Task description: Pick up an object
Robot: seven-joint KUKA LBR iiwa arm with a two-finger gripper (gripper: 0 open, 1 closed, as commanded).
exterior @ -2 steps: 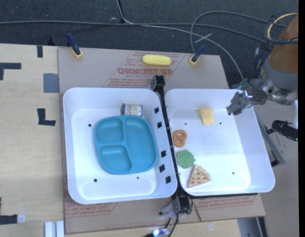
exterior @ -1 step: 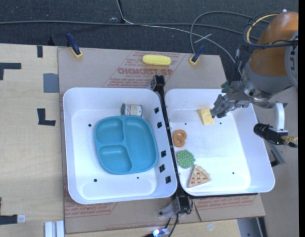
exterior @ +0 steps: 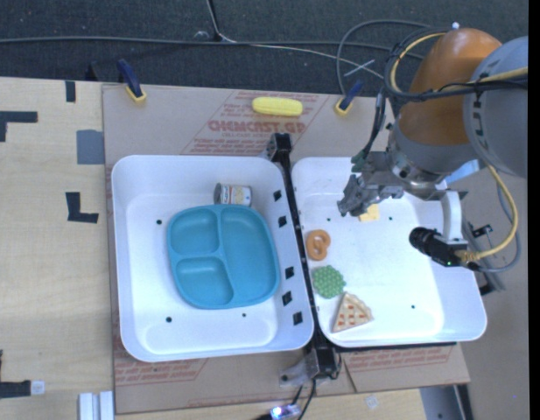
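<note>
1. The end effector is hanging low over the right bin, just beside a small yellow piece; whether it is grasping anything cannot be told.
2. A pretzel, green lump and pizza slice are lying in that bin.
3. A blue tray and small can are sitting in the left bin.

A robotics laboratory is indicated by a test bench on which two white bins are clamped to a cardboard sheet, with loose cables strung across dark carpet.

Glossy blue plastic tray in smooth white bin.
</note>
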